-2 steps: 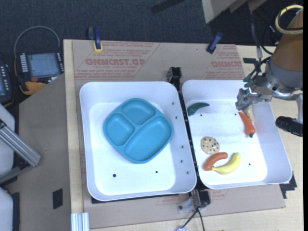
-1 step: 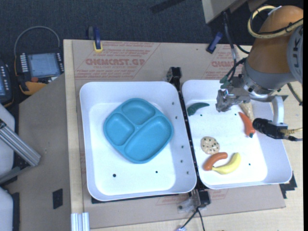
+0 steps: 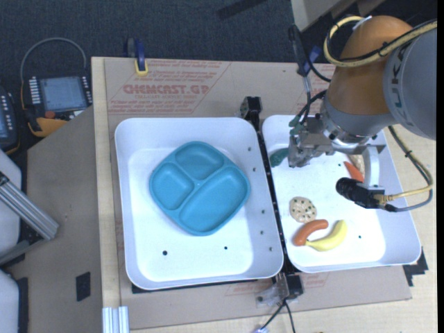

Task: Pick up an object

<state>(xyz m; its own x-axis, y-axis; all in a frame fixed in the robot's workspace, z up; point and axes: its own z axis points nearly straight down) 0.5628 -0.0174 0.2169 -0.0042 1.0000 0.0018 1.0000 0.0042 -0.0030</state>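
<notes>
In the right bin (image 3: 395,252) I see the gripper (image 3: 298,155) low near the far left corner, just beside a small teal thing (image 3: 277,158); I cannot tell how it stands. Near the front lie a cookie (image 3: 302,208), a sausage (image 3: 309,232) and a banana (image 3: 329,236), the last two touching. An orange piece (image 3: 354,170) shows by the arm. The left bin (image 3: 139,255) holds a blue plate (image 3: 200,187).

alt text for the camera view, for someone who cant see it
A grey robot arm hangs its gripper over the right white bin, which holds a round cookie, red sausage and yellow banana. The left white bin holds a blue divided plate.
</notes>
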